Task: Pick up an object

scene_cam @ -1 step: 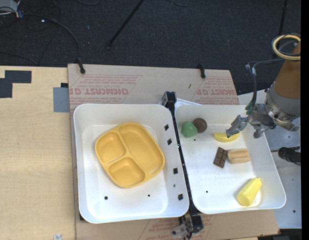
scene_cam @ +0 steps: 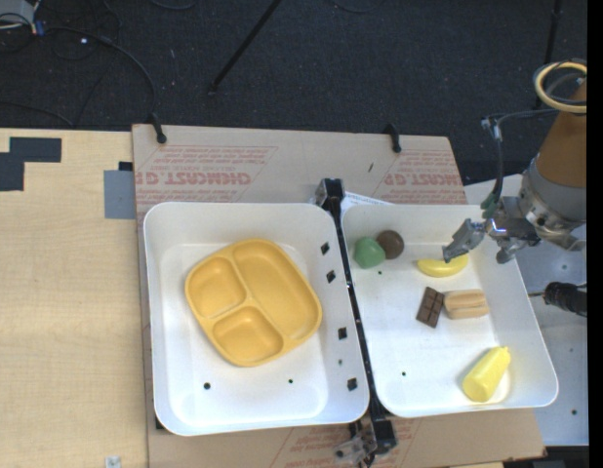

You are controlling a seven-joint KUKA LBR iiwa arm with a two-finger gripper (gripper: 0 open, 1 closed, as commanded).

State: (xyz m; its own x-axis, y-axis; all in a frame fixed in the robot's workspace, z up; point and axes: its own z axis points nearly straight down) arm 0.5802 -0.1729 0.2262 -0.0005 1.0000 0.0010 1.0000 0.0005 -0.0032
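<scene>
Gripper (scene_cam: pixel 484 239): fingers spread, nothing held | above banana (scene_cam: pixel 442 266), right bin (scene_cam: pixel 536 330) far edge | pick not yet done

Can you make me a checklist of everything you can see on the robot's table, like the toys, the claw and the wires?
Surface: two white bins side by side, left bin and right bin, on brown cardboard over a wooden bench.
Job's things: in the right bin, a green ball touching a brown ball, a banana, a chocolate piece beside a tan block, and a yellow bottle.
Clutter: a yellow divided plate in the left bin.
Grippers: the gripper hangs over the banana, holding nothing.
Cables: black cables on the dark floor.
Surroundings: grey squares on the bench.
</scene>
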